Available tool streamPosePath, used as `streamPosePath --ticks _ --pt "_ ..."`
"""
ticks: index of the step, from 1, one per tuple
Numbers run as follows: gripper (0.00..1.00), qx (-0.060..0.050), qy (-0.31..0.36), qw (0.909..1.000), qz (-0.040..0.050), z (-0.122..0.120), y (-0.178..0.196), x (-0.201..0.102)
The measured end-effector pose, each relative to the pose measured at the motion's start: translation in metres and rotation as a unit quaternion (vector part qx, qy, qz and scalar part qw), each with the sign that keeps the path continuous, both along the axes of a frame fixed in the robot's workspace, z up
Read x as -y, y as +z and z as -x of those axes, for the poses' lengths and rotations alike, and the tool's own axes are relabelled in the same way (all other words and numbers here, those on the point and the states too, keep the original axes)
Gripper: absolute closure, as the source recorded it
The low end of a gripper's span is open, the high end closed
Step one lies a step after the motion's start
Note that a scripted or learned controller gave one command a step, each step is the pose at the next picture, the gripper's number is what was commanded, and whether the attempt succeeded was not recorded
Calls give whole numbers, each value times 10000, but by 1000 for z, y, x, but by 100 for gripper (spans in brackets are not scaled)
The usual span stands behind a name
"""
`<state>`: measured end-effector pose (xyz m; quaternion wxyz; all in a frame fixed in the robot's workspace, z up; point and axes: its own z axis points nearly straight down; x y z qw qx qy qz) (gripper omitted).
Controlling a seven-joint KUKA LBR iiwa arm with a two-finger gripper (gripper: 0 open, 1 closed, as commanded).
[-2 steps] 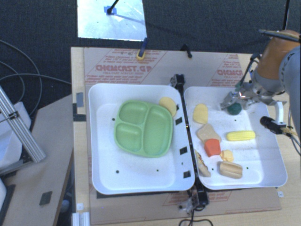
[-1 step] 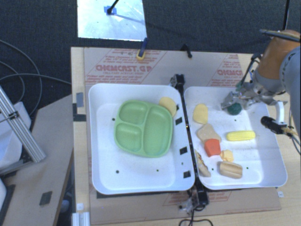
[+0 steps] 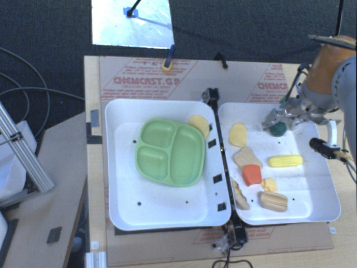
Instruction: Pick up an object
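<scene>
Table [image 3: 139,74]: carries two shallow white bins side by side, on printed cardboard sheeting.
Left bin [image 3: 120,205]: holds a green divided plate [image 3: 170,152] lying flat near its middle. A pale yellow piece [image 3: 199,124] lies just beside the plate's far right corner, against the bin's right wall.
Right bin [image 3: 321,197]: holds the loose items, all toy foods by appearance.
Right bin, far side: a dark green round object [image 3: 277,129] sits near the far wall; a yellow rounded piece [image 3: 238,134] lies to its left.
Right bin, middle: a yellow corn cob [image 3: 285,161] lies flat towards the right; a tan piece [image 3: 246,157] touches an orange-red block [image 3: 252,175] on its near side.
Right bin, near side: a small yellow piece [image 3: 269,184] lies just beside a tan bread roll [image 3: 273,201]; a thin tan item [image 3: 240,196] lies along the left wall.
Arm: reaches in from the right, orange band above the wrist, over the far right corner of the right bin.
Gripper [image 3: 280,120]: low over the dark green round object, directly at it.
Jaws: whether they are spread or pinching the object cannot be told from this angle.
Task thing: the dark green round object, in the right bin, far side, under the gripper.
</scene>
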<state>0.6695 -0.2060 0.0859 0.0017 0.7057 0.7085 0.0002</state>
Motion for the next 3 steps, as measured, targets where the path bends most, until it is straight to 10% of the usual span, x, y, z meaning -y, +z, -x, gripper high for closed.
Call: streamPosePath --ticks 1,2,3 --pt "0 0 1 10000 0 0 0 0" --pt "100 25 10 10000 10 -1 12 0" --pt "100 -1 26 10000 -10 0 -1 -67"
